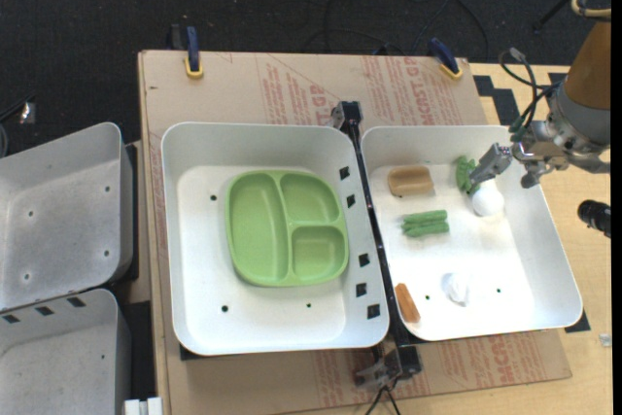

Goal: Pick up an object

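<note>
- At the far left edge, two extra white plastic trays lie off the bench, one above the other.
- A brown cardboard-covered bench top bears both bins, with a yellow-and-blue clamp at its upper left edge and a second such clamp at its upper right.
- The left shallow white bin holds a light green plastic divided plate with three compartments, lying flat near the bin's middle.
- A black divider strip runs between the two bins where their walls meet.
- The right shallow white bin holds the small loose items (all well apart from the plate).
- An orange-brown sausage-shaped toy lies near the bin's lower left corner, close to the divider.
- A tan bread-like block sits in the upper left part, and a bundle of green bean-like sticks lies just below it.
- A small crumpled white object rests in the lower middle.
- A dark green leafy-looking toy lies in the upper part, and a white egg-shaped object sits just beside it to the lower right.
- The metal two-finger gripper reaches in from the right, low over the green toy and the white egg; whether its claw is wide, narrow or closed on anything cannot be told.
- The grey arm with its orange band stands above the bin's upper right corner.
</note>
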Tool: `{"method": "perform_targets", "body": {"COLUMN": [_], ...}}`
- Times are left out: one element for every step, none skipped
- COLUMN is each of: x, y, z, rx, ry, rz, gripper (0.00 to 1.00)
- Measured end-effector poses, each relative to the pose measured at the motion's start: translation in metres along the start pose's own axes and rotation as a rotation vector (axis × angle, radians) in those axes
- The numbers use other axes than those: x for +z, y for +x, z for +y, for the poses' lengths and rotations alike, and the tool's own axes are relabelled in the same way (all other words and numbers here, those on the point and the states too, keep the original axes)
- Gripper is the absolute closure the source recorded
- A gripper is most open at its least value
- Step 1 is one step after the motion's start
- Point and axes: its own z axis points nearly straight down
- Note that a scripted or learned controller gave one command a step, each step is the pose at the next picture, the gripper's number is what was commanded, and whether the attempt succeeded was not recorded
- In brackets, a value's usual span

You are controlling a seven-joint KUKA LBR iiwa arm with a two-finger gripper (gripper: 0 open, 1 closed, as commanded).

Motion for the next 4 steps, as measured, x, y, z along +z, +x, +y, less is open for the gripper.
{"method": "perform_targets", "body": {"x": [0.063,0.109,0.123,0.111], "y": [0.004,0.007,0.006,0.007], "z": [0.001,-0.006,-0.004,-0.002], "rx": [0.001,0.001,0.002,0.001], "ry": [0.004,0.004,-0.004,-0.011], "rz": [0.001,0.001,0.000,0.000], "gripper": [0.00,0.00,0.00,1.00]}}
